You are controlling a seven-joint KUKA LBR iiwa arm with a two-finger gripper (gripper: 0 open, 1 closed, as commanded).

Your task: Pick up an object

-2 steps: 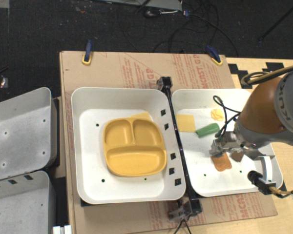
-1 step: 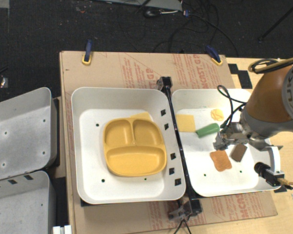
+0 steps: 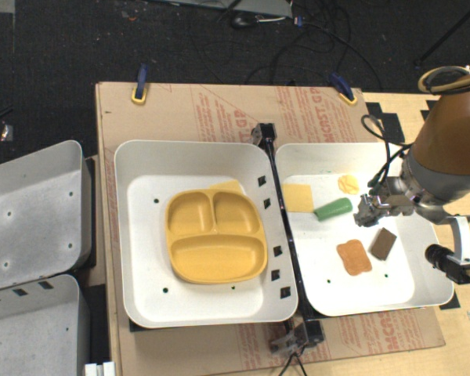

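A: Count, right bin (image 3: 423, 292)?
B: Five pieces: one green cylinder (image 3: 333, 208), one yellow square (image 3: 298, 197), one yellow round (image 3: 348, 183), one orange slab (image 3: 353, 257), one brown block (image 3: 383, 244).
A: Gripper (image 3: 370, 210)?
B: Beside the cylinder; finger state not discernible.
A: Left bin (image 3: 137, 288)?
B: One yellow tray (image 3: 216, 236).

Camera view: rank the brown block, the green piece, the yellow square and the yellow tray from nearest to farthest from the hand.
From the hand:
1. Brown block, just below the hand in the right bin.
2. Green piece, to its left in the same bin.
3. Yellow square, farther left by the bins' divider.
4. Yellow tray, in the left bin.
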